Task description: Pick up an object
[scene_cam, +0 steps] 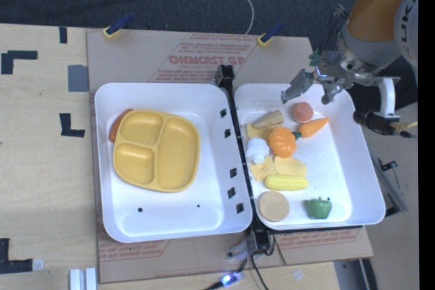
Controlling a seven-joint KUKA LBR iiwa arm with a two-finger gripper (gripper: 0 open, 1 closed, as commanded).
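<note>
Below the jaws, the smooth white plastic right bin (360, 166) looks glossy; the yellow plastic divided tray (156, 150) is matt; brown cardboard sheet (197, 64) is dull.

Red printing (206, 59) runs across the cardboard sheet (163, 54) at upper centre of the frame, upside down and too blurred to read.

The yellow divided plate (156, 149) covers most of an orange-red object (114, 124) at its left edge; too little shows to identify it. The arm (380, 3) is cut off by the top and right edges. The white item (257, 149) among the toy foods is too small to identify.
</note>
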